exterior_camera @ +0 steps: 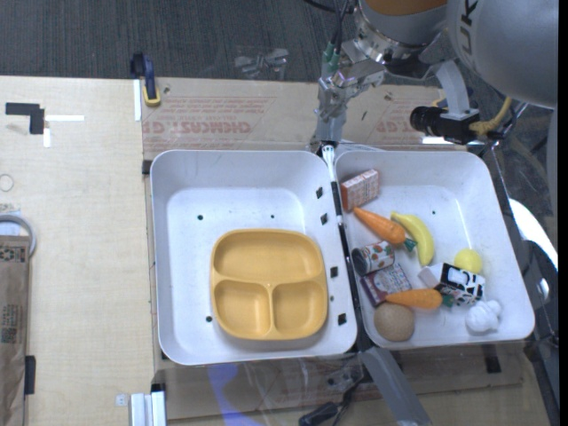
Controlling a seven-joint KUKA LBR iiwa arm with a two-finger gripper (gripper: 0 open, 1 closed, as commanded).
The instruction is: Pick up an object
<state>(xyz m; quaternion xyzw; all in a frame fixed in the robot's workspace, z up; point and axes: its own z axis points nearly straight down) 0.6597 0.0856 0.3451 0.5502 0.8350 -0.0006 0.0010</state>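
Note:
My gripper hangs over the back edge where the two bins meet, above the cardboard behind them. I see nothing in it. The right bin holds several toy foods: a small orange box, a carrot, a banana, a small can, a flat packet, a second carrot, a lemon, a black-and-white carton, a white lump and a brown ball. All lie well in front of the gripper.
The left bin holds a yellow divided plate. The bins' shared wall runs between plate and toys. The arm's grey body looms over the right bin's back right corner. A cardboard sheet lies behind the bins.

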